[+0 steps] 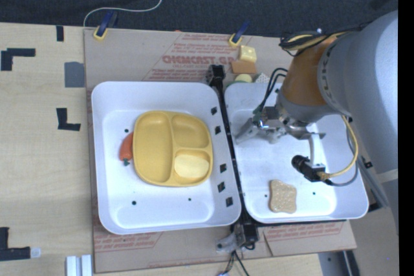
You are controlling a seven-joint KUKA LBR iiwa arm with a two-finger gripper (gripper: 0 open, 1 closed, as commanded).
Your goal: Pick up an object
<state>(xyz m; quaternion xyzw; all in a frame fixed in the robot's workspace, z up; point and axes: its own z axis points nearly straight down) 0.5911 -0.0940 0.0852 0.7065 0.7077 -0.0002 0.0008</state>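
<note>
A tan, bread-like piece (283, 196) lies flat near the front of the right bin (346, 203). My gripper (251, 128) hangs low over the same bin's back left part, close to the divider. It is well apart from the tan piece, and nothing shows in it. In the left bin (110, 203) sits a yellow divided plate (169, 142), with a paler yellow lump (192, 166) in its front right compartment. An orange object (125, 147) peeks out from under the plate's left edge.
Behind the right bin, on the cardboard, stand a yellow-and-tan block (245, 59) and a small pale green ball (242, 79). The grey arm with its orange band (310, 77) covers the right bin's back right part. A black cable plug (309, 167) hangs over that bin.
</note>
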